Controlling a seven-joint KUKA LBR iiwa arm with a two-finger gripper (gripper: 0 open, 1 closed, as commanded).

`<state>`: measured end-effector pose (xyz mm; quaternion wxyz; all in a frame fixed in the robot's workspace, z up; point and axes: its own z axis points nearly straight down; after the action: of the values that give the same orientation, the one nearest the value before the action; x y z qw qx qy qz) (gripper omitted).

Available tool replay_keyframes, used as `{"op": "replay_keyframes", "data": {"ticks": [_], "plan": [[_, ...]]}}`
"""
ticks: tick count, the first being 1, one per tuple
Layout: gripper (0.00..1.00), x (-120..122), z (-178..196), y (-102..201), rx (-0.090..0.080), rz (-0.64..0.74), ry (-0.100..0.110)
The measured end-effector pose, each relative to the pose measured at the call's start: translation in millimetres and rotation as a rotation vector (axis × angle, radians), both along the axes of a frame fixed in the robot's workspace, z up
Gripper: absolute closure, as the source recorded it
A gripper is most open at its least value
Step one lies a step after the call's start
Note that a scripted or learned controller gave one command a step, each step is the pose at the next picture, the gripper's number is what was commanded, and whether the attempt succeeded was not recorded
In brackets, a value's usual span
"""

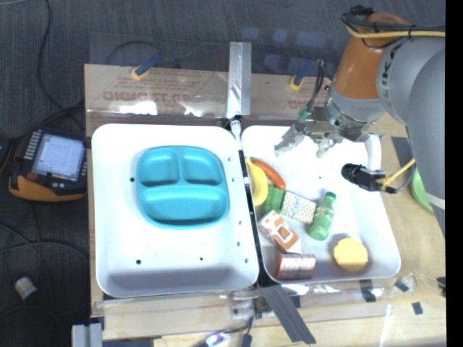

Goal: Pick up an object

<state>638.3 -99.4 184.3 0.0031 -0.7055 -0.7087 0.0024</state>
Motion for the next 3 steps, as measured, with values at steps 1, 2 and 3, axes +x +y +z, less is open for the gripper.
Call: {"op": "replay_keyframes", "data": {"ticks": [1,2,3], "plan": [[0.00,-31,-93,3,-0.001,-0.108,-0.004],[0.00,-67,-95,1,-0.003,-0.130,-0.025],[0.00,-81,-95,0,-0.003,-0.157,-0.028]]}}
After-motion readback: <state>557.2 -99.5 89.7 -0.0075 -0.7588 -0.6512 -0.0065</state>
